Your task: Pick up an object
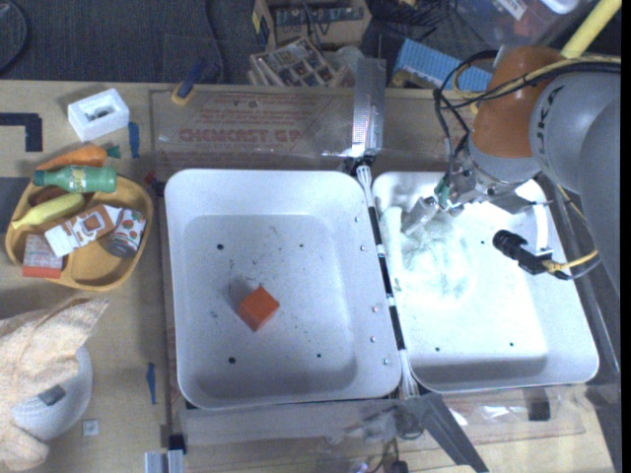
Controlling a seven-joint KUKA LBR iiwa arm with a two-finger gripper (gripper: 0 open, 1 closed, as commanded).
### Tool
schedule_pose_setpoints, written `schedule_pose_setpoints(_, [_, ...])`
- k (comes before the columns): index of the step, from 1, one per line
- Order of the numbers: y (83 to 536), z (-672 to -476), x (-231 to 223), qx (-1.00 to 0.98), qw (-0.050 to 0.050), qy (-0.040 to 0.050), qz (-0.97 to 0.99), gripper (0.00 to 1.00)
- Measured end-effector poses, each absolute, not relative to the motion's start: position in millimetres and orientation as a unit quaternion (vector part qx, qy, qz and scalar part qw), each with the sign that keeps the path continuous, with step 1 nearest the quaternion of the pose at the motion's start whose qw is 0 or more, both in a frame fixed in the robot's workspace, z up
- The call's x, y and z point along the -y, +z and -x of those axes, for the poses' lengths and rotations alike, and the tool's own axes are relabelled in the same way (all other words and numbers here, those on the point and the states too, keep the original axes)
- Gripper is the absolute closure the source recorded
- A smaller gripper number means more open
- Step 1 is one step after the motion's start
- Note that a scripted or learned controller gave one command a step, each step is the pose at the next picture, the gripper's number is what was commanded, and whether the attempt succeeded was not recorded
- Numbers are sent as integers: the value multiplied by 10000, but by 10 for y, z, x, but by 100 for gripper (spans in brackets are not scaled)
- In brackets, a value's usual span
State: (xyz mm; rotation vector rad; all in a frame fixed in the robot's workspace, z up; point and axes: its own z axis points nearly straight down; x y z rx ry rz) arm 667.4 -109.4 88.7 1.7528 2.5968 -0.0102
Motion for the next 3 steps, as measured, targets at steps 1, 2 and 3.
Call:
schedule_pose_setpoints(1, [1580, -6299, 1008, -8308, -7, 0, -5566, 0])
schedule_pose_setpoints(2, [875, -6681, 1004, -8245, 2, -1, -5659, 0])
schedule_pose_setpoints(3, [876, -6685, 1027, -7983, 16, 18, -6022, 0])
